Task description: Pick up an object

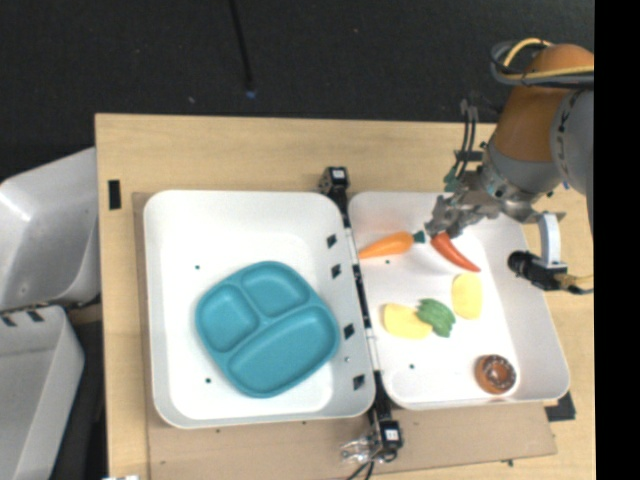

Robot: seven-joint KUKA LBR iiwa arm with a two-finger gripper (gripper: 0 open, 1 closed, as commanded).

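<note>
Claw (447,225) low in right bin (530,363), at the red pepper's (455,252) upper end; grip state cannot be told. Pepper apparently lies in bin; lift judged not yet done.

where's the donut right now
In the camera view, the donut sits in the right bin's near right corner, down and right of the broccoli and well away from the gripper.

Bright, even overhead light washes out the white bins (160,268); soft focus, faint shadows, dark surroundings.
</note>
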